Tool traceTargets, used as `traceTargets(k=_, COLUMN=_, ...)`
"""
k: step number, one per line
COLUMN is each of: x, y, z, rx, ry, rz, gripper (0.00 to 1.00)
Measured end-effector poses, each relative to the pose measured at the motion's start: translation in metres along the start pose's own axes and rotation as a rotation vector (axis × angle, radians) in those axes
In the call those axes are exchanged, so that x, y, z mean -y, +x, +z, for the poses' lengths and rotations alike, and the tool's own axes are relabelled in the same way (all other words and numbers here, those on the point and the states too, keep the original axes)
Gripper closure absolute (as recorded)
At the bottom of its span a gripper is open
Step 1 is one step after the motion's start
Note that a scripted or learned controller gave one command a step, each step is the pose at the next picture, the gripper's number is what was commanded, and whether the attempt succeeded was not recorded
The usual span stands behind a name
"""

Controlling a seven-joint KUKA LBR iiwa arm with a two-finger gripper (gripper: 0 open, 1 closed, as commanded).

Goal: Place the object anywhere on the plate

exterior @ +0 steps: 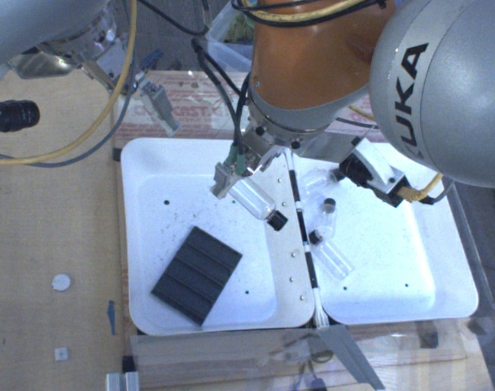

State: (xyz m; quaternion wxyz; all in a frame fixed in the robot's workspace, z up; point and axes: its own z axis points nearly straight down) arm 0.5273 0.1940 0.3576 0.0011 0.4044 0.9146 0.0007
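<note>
Pincer over left bin w/ black ridged plate (bottles nearby).

Two white bins are seated side by side on a light wooden bench. Yellow and black cables are draped across the upper left. A small white disc is seen on the bench left of the bins. Lighting is even, shadows soft.

Worktop: tan, carried both bins.
White disc: lay on the worktop, left of the left bin.
Yellow cable: looped above the worktop's upper left.
</note>
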Motion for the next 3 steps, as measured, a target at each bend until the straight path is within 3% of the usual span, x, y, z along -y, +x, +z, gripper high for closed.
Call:
traceTargets(k=1, x=-0.039, y=-0.018, z=0.033, rx=0.001, ry=-0.002, rz=-0.277, gripper=1.0)
traceTargets(k=2, x=-0.054, y=-0.005, z=-0.078, rx=0.002, ry=-0.005, rz=-0.628, gripper=1.0)
traceTargets(k=3, x=-0.099, y=-0.048, z=-0.025, rx=0.003, ry=-0.005, rz=-1.017, gripper=1.0)
